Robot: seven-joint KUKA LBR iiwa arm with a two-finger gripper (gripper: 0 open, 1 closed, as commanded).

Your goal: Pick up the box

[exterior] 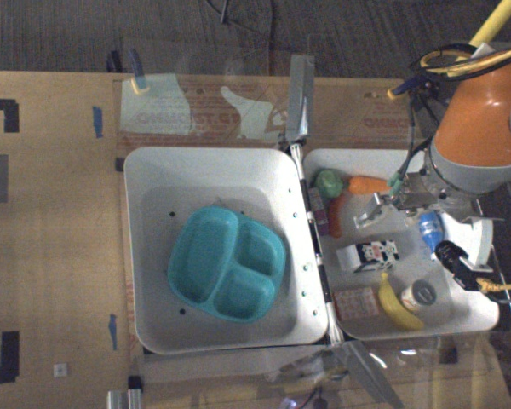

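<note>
The box (369, 255) is a small white carton with black print, lying on its side in the middle of the right bin (468, 320). My gripper (371, 210) hangs over the upper middle of that bin, just above and behind the box and apart from it. Nothing shows in its grasp. The grey arm with its orange band (479, 116) comes in from the upper right.
Around the box lie a banana (397, 306), a pinkish packet (353, 301), a round can (423, 294), a blue bottle (430, 228), an orange carrot-like item (369, 185), a green item (329, 181) and a red item (335, 221). A teal divided plate (227, 264) sits in the left bin (145, 186).
</note>
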